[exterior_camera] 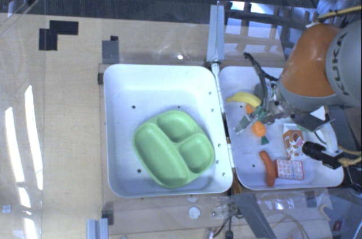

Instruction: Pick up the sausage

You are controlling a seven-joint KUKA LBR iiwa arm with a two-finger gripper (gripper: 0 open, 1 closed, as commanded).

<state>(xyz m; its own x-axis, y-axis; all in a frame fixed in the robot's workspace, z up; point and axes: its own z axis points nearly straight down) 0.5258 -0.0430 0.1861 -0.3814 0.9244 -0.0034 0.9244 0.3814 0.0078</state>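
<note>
Pale tabletop carries two bins, and in the right bin (334, 178) the sausage (267, 167) lies below the fingers (255, 116), just past the carrot (258, 129), long axis running away from them; their spread I cannot tell.

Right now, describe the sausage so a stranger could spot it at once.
Go to the right-hand bin, then its near edge. The sausage is the short reddish-orange cylinder lying flat beside a pink printed card, longer and darker than the round orange piece above it.

Single fixed overhead view, slanted down over both bins (113, 119).
</note>
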